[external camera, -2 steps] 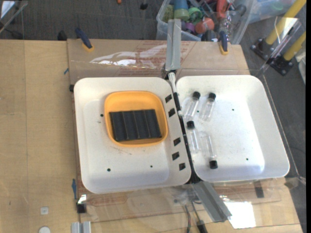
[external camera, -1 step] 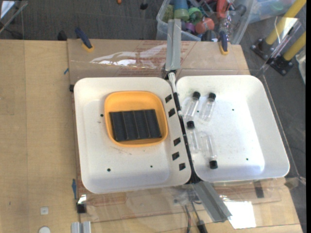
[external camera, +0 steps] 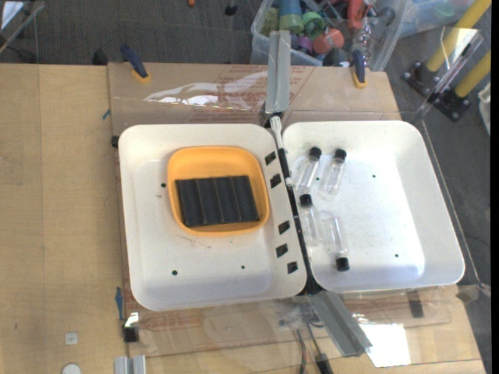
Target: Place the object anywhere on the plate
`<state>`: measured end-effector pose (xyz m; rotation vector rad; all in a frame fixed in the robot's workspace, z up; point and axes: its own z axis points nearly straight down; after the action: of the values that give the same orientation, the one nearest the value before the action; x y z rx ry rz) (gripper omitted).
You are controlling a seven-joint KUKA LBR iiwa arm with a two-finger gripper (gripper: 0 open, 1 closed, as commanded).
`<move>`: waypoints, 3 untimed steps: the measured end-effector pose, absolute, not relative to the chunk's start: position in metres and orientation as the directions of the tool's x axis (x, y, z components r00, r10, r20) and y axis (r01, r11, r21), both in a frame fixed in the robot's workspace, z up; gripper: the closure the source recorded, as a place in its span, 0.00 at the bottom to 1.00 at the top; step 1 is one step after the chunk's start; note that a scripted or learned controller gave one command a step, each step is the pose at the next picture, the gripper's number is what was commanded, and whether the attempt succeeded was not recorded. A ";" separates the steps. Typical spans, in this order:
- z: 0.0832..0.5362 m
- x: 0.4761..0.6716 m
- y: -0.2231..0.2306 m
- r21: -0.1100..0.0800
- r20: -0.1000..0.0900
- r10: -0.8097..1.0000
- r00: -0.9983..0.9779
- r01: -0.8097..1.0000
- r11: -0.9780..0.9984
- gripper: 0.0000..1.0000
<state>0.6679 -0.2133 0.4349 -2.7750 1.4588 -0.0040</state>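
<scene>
- Task status: judged complete or very nearly so. The dark ribbed block (external camera: 217, 200) lies flat on the orange plate (external camera: 181, 164), wholly within its rim, nothing gripping it.
- Remaining work: none apparent, provided the block is indeed the object meant; the task sentence does not name it, so this is an assumption.
- Hand: its opening, and whether it has hold of anything, cannot be told from this view.
- Left bin (external camera: 140, 271): shallow, white, rounded corners. Contents: the orange plate, set towards the upper middle, with the block resting on it. A few small dark dots mark the bin floor; they read as holes or fasteners rather than loose items.
- Right bin (external camera: 405, 209): shallow, white, touching the left bin along the centre seam. Contents: several clear vials (external camera: 326, 174) with black caps, clustered in the left half near the seam, some lying across one another. The count is uncertain, perhaps four or five, since the clear bodies fade into the white floor.
- Centre seam: a row of small black tabs (external camera: 279, 205) runs down the join between the bins.
- Bench (external camera: 54, 170): pale wood, carrying both bins.
- Beyond the bench, top of view: a clear tub (external camera: 269, 29) of mixed coloured items, well apart from the bins.
</scene>
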 end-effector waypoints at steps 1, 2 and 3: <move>0.435 0.668 -0.208 -0.006 0.002 -0.570 0.822 -0.570 -0.822 1.00; 0.432 0.668 -0.220 -0.006 0.001 -0.301 0.954 -0.301 -0.954 1.00; 0.434 0.668 -0.219 -0.006 0.000 -0.229 0.973 -0.229 -0.973 1.00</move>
<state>0.6681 -0.2192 0.4337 -3.1152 0.3616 -0.0016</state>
